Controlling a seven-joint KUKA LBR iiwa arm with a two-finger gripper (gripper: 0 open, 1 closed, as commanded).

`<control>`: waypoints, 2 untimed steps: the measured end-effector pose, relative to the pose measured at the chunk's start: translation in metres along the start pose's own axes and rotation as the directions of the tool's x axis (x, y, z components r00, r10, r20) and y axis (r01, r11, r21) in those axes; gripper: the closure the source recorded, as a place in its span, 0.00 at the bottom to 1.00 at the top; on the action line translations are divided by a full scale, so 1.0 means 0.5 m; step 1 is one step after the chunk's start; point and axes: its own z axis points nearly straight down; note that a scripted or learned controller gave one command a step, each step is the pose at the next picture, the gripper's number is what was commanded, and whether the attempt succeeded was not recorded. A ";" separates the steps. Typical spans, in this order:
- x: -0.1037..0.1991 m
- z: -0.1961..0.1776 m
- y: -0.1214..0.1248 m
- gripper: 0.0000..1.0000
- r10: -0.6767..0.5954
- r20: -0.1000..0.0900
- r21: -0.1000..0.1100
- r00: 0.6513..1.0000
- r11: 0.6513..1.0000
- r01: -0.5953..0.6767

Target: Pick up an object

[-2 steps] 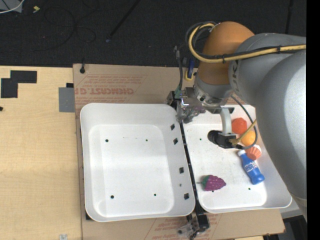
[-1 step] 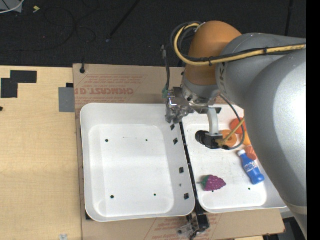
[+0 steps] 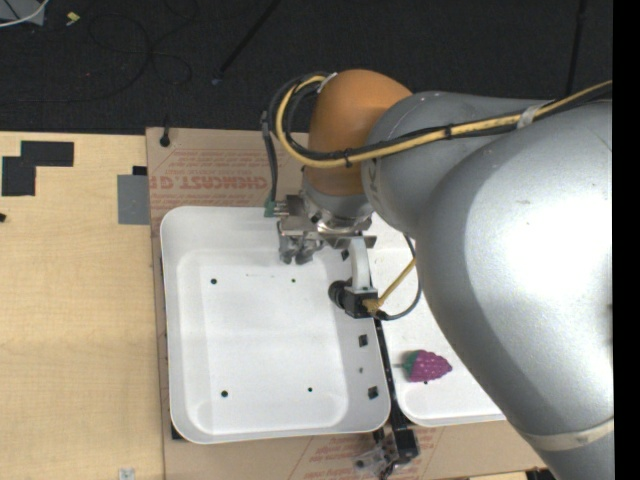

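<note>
Near edge of the bench: two white bins side by side. Right bin holds a small purple grape bunch, lying close to the bin's left wall, just past the divider between the bins. Much of that bin sits under the grey arm. Left bin shows bare floor with a few dark dots. Farther back, the claw hangs over the far rim of the left bin, under the orange band. Whether the claw is apart or together, cannot tell from this angle; nothing seen between its tips. Grapes lie well apart from the claw, nearer the camera and to the right, across the divider. Judgement: the step in hand is the approach, with the pick not yet begun. To do it well, carry the claw over the divider at a safe height, centre it above the bunch, then drop straight down. Bunch is lumpy and near the wall, so a grip square across its width looks safest.
</note>
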 end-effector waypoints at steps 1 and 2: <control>0.143 -0.058 0.004 1.00 -0.001 0.001 -0.008 1.000 1.000 0.001; 0.259 -0.029 0.003 1.00 0.000 0.000 -0.005 1.000 1.000 0.000</control>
